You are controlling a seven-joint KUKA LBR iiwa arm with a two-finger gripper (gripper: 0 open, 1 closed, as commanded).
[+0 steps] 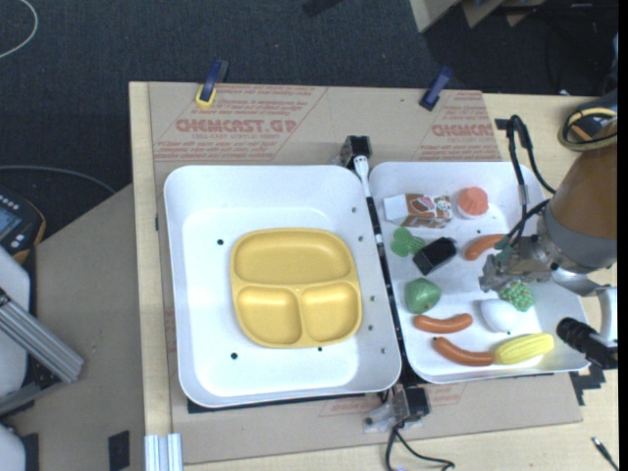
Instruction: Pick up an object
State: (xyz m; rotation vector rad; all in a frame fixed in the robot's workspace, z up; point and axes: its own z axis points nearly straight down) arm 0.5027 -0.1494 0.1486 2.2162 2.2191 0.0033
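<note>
My gripper [503, 275] hangs low over the right bin [397, 186], near its right side. A bumpy green broccoli-like piece [519, 297] lies right under it, partly hidden by the gripper body. A white egg shape [497, 315] lies just below that, and a yellow corn cob [523, 347] sits at the front right. An orange sausage [481, 246] lies just left of the gripper. Two more sausages [443, 323] [462, 353] lie near the front. Whether anything is held I cannot tell.
The right bin also holds a black block [435, 254], two green pieces [405, 240] [422, 293], a wrapped snack [420, 207] and a red-orange round fruit [473, 201]. A yellow divided plate [294, 287] lies in the left bin [196, 263]. Cables run along the bench's right edge.
</note>
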